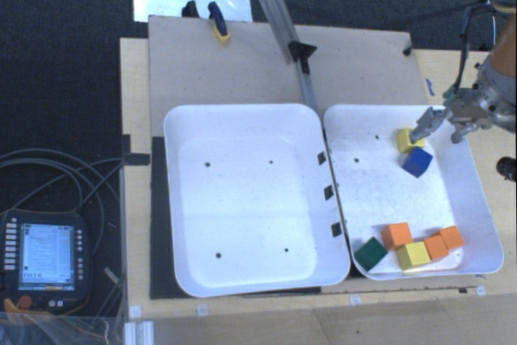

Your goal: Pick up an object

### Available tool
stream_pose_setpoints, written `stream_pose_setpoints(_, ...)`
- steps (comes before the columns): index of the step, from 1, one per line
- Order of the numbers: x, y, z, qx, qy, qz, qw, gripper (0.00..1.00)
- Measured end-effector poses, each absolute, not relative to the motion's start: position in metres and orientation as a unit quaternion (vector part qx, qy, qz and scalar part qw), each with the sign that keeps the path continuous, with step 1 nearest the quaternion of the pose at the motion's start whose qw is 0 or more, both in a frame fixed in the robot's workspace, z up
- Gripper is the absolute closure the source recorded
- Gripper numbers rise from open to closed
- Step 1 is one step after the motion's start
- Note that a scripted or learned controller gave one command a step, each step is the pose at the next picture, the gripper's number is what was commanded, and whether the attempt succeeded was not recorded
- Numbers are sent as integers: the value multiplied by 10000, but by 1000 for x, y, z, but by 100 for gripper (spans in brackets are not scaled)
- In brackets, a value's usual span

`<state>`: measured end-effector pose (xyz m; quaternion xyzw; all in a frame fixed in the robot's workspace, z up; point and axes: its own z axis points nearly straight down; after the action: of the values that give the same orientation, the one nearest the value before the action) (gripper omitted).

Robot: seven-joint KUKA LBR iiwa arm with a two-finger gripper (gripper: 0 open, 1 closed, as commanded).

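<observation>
The left bin (242, 198) holds nothing to grasp, so the coming move turns wholly on the right bin (477, 206). Going across it from the left, a green block (371, 253) lies at about seven o'clock in the bin, tilted on the sloping wall near the corner. Just beside it, toward five o'clock, a cluster runs along the near wall — an orange block (396, 235), a yellow block (414, 255) touching it, then two more orange blocks (444, 241) packed close together.

The nearer candidates sit higher up, at about one o'clock in the bin: a small yellow cube (405, 140) and, touching it on its five o'clock side, a blue cube (418, 162). The gripper (443, 125) reaches in from the right and hovers at the bin's two o'clock rim. Its fingers stand spread apart with nothing between them; one finger (426, 124) points down toward the yellow cube and reads as almost over its upper right corner.

From the fingers, the yellow cube lies toward eight o'clock, very near, and the blue cube a little farther toward seven o'clock. Neither cube has a marked long axis. Because the two touch, a finger probably cannot slide down between them — closing across the yellow cube's free sides looks the safer approach.
</observation>
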<state>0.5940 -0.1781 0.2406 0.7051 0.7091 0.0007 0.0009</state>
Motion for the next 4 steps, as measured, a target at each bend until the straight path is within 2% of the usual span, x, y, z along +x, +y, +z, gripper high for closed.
stream_pose_setpoints(1, 594, -178, 241, 7052, 7090, 6, 9, 0)
stream_pose_setpoints(2, 590, -180, 198, 7064, 7078, -7, -3, 0)
stream_pose_setpoints(3, 593, -179, 156, 7061, 7081, -6, -7, 0)
stream_pose_setpoints(4, 597, -183, 113, 7066, 7076, 10, 85, 0)
